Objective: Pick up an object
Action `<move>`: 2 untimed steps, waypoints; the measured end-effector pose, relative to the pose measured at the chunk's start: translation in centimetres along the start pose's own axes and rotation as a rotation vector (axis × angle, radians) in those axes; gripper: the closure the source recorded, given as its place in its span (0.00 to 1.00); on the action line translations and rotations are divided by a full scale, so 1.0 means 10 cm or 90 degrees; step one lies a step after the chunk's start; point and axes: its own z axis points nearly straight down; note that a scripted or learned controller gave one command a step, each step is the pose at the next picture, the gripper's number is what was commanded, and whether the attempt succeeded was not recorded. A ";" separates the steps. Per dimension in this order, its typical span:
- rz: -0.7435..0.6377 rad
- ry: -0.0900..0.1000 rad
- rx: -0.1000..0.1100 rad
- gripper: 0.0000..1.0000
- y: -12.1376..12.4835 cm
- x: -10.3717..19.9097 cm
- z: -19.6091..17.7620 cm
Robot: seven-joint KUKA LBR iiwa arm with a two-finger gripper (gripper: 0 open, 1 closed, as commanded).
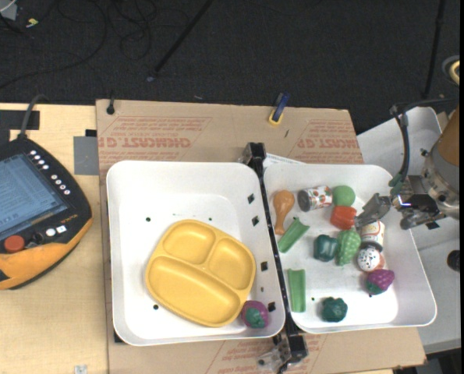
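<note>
Hovering at the right bin's [419, 302] three o'clock rim, gripper [381, 209] spread and pinching nothing, probably lining up on the toy clutter; nearest candidates, the orange piece [342, 217] and small can [371, 232], lying toward nine o'clock of it, handily within reach

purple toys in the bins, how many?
2. One purple toy lies in the left bin, at the yellow tray's near right corner. The other purple toy lies near the right bin's right wall. More may hide under the clutter.
</note>
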 end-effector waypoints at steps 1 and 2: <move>-0.002 0.003 0.010 0.00 -0.01 0.70 1.81; -0.002 0.001 -0.003 0.00 -0.38 1.38 0.87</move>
